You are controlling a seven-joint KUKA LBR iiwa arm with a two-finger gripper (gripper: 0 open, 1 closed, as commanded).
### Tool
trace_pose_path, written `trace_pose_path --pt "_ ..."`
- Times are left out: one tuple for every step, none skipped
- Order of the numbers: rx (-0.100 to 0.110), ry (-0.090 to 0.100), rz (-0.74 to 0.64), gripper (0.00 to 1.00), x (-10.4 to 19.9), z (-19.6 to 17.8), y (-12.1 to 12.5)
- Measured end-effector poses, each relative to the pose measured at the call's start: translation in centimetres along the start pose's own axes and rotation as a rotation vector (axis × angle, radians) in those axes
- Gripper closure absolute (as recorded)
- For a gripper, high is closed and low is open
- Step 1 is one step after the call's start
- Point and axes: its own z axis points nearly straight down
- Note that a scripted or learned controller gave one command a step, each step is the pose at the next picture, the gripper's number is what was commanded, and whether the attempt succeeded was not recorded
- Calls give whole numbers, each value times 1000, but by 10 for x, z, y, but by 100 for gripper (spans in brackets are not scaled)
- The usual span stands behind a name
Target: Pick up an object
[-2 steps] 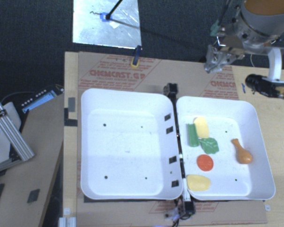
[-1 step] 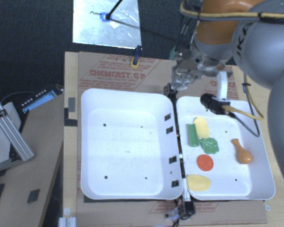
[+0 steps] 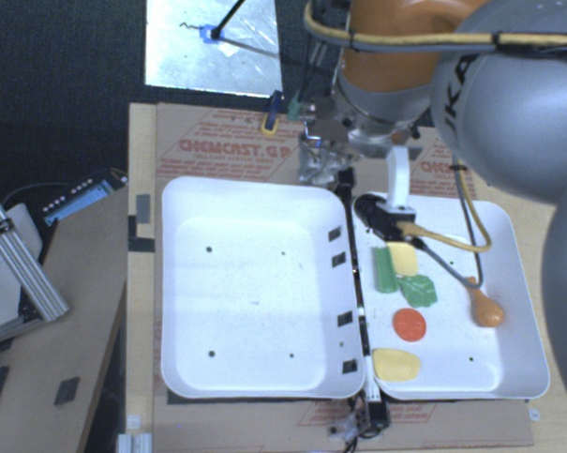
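Arm [image 3: 495, 99] overhangs far end of right bin [image 3: 456, 365], where the pickable items lie; left bin [image 3: 253, 285] sits alongside. Gripper [image 3: 321, 164] hangs at the far rim above the divide; open or closed, cannot tell. Closest item, green stick [image 3: 385, 269], lies toward view's bottom-right of it, long axis parallel to the divide. Red disc [image 3: 410, 323] lies just past it.

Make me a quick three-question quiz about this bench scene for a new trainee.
1. True or false: the red disc lies in the bin on the view's left.
2. Multiple choice: in the right-hand bin, what lies nearest the view's bottom edge? A) green stick B) yellow oval piece C) brown-headed spoon
3. Fill in: the block beside the green stick is pale ____.
Key: 1 false; 2 B; 3 yellow.
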Motion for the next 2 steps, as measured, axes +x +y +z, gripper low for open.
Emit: trace_pose_path --pt "-5 -3 12 100 -22 -23 59" --pt "13 -2 -4 100 92 56 -26"
